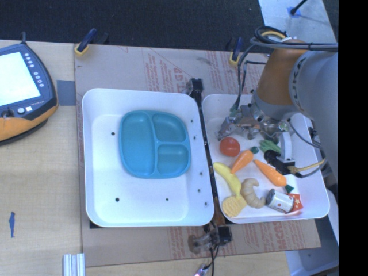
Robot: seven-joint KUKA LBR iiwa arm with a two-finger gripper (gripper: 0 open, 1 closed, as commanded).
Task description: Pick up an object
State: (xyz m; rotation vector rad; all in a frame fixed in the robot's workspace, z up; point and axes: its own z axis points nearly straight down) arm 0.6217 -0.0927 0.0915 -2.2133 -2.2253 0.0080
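Observation:
My gripper hangs low over the back of the right bin, below the arm's orange band. Just in front of it lies a red tomato. Beside the tomato rest an orange carrot and a second carrot. A green piece lies partly under the wrist. Further forward are a yellow banana, a round waffle cookie, a tan knobbly piece and a small can lying on its side. I see nothing held in the gripper.
The left bin holds a blue divided plate. A tablet in an orange case lies at the bench's left edge. Clamps sit between the bins at back and front. Cables loop around the arm on the right.

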